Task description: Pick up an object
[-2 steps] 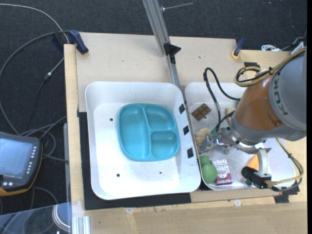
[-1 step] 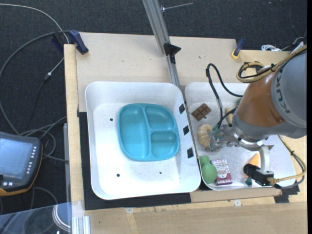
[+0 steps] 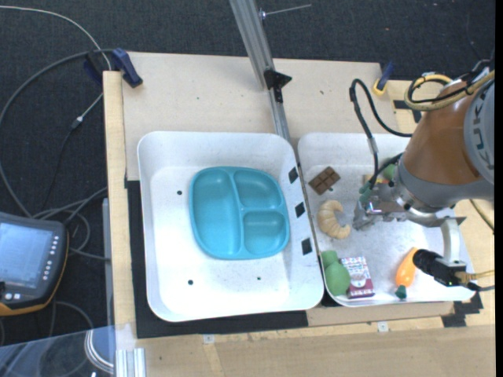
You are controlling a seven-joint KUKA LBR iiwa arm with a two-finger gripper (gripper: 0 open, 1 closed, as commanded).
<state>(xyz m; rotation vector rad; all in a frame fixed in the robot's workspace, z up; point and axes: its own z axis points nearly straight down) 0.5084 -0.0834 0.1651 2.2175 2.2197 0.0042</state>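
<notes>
A tan bench [image 3: 204, 93] on dark carpet bears two white bins. The gripper [image 3: 368, 214] hangs low in the right bin [image 3: 346, 149], with nothing seen between its fingers; whether it is apart or together cannot be told. Just left of it lies a tan croissant [image 3: 335, 219], and up-left a brown chocolate piece [image 3: 324, 181]. Below it sit a green toy [image 3: 335, 272], a small carton [image 3: 358, 276] and an orange carrot [image 3: 405, 269]. Well left, a blue divided plate [image 3: 240, 212] rests in the left bin [image 3: 165, 289].

Bench [image 3: 204, 93] (two white bins [image 3: 157, 234])
</notes>
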